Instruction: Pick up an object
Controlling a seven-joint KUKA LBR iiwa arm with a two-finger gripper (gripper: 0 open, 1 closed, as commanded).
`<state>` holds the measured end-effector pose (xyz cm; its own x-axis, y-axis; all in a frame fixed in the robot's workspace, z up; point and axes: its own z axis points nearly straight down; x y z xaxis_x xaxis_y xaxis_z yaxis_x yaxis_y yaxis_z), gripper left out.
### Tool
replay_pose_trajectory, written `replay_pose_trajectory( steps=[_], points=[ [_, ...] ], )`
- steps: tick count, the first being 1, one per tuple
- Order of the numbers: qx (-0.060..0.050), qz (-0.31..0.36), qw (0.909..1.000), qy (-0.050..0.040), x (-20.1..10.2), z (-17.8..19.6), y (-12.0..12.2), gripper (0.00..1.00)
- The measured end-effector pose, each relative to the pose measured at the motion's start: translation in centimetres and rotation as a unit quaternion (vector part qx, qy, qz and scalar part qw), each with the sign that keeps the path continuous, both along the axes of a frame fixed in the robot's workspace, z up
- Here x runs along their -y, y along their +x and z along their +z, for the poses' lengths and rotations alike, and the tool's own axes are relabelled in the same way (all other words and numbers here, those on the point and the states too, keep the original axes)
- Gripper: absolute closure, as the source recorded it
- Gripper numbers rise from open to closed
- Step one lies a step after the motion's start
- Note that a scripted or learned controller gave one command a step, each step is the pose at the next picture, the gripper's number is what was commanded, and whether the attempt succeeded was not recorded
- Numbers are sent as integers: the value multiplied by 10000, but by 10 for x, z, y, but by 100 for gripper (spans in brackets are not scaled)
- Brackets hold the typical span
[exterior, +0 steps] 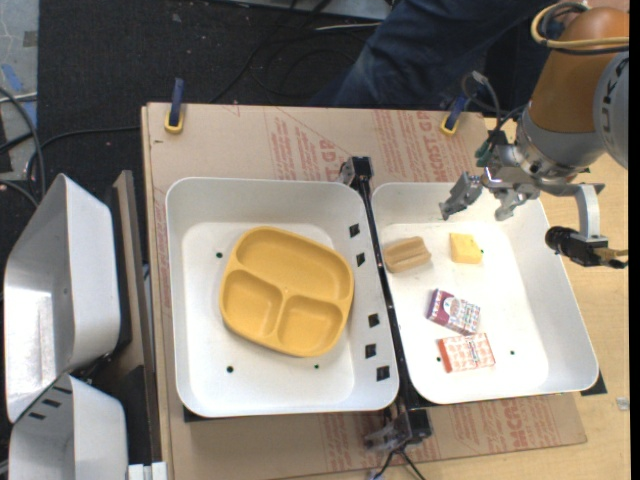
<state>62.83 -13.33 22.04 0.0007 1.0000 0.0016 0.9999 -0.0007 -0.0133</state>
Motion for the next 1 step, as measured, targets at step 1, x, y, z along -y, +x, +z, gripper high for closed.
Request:
replay_pose_trajectory(
  steps=[1],
  points=[
    [65, 12, 10000, -8, 0, 8, 3, 0]
  ],
)
